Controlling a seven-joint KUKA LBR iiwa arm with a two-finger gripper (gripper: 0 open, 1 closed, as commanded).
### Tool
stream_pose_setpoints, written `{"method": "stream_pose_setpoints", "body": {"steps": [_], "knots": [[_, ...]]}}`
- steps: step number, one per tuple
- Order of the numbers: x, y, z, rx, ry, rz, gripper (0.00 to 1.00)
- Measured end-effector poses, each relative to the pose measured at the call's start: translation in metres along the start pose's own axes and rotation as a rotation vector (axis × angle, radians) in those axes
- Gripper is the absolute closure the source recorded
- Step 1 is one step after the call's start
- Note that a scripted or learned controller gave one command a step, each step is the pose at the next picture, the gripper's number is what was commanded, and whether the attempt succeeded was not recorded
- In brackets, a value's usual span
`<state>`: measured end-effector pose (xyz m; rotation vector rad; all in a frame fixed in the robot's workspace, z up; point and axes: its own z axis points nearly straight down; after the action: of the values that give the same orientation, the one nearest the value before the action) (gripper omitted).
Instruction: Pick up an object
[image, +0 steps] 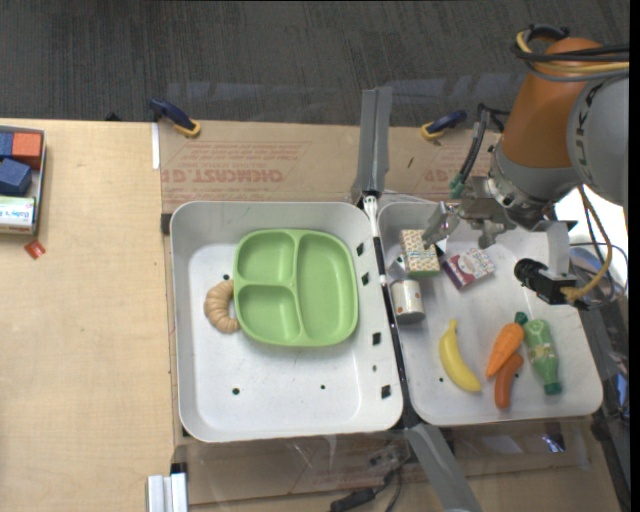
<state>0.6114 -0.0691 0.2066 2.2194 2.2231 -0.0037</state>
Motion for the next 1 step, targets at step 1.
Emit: {"method": "stream_pose_setpoints", "body": {"steps": [1], "knots": [[-0.0504, -0.0062, 0.0895, -0.001, 0.001, 0.001, 0.0]]}}
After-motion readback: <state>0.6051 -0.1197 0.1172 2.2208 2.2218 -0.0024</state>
